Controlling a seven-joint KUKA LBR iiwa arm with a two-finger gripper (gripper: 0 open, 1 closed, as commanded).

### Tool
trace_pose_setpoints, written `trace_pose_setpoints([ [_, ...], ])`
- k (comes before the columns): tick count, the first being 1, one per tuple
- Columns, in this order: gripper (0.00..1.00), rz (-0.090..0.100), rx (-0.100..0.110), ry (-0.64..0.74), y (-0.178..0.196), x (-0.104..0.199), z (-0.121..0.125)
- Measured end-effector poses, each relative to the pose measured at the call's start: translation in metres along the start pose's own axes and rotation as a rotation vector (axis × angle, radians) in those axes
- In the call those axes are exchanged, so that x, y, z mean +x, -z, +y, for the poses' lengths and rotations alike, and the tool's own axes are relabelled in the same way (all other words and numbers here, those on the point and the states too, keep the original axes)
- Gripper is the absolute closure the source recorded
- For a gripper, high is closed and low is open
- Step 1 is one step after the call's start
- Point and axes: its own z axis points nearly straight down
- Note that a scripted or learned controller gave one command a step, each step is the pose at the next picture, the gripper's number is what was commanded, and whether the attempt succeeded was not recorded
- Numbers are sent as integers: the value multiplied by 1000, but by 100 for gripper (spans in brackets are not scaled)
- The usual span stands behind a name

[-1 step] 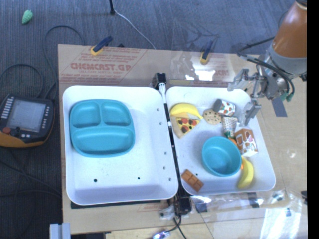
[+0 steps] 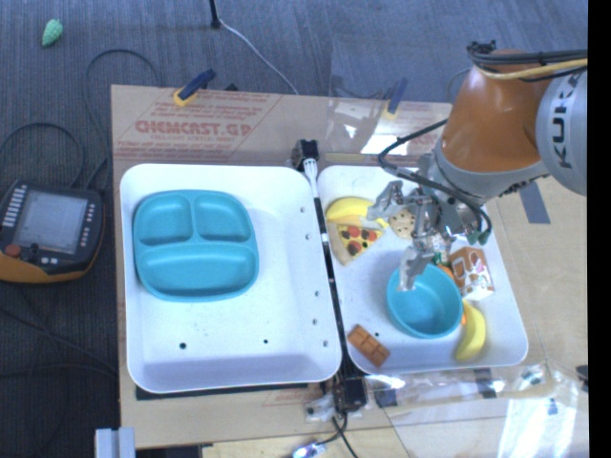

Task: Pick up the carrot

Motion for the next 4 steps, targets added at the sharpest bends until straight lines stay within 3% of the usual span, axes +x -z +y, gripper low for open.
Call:
trace_pose_setpoints([
  [1, 0, -1, 0, -74, -23, 19, 96],
  [2, 0, -6, 8, -125, -21, -18, -4],
  [3, 0, -10, 5, -151, -112, -40, -44],
  [4, 100, -13, 8, -149, -105, -42, -44],
])
